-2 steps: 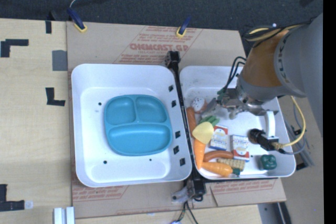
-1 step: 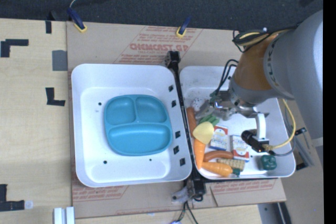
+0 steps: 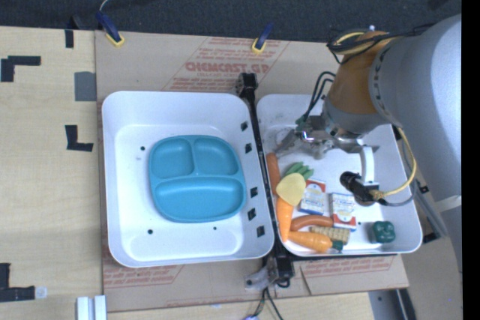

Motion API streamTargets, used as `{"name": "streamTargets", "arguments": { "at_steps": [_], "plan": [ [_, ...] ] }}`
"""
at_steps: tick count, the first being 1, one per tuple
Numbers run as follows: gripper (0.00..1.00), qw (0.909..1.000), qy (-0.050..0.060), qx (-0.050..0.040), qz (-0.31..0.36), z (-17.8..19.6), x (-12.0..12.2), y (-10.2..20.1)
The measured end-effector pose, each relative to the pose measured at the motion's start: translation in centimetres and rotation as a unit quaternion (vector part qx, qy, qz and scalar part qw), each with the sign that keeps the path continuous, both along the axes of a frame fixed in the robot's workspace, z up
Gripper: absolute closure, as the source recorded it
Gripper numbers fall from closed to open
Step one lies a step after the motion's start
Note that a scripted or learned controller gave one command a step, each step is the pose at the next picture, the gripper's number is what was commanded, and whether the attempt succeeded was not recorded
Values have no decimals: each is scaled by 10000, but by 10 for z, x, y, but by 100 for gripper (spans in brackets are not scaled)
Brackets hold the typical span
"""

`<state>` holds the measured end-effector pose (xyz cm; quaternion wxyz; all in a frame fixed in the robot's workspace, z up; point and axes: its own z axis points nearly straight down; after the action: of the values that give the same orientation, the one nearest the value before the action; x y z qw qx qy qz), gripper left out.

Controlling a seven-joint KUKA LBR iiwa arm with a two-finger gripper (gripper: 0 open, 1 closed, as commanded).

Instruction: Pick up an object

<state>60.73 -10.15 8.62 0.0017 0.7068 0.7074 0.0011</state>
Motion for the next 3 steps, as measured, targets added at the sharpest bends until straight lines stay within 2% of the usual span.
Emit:
{"name": "streamTargets", "arguments": {
  "at_steps": [1,2,3],
  "plan": [
    [0,10000,20,7,4,98,-57,35],
    [0,10000,30,2,-4,5,-40,-3],
    [0,10000,0,-25,-10,0,-1,2]
  ]
}}
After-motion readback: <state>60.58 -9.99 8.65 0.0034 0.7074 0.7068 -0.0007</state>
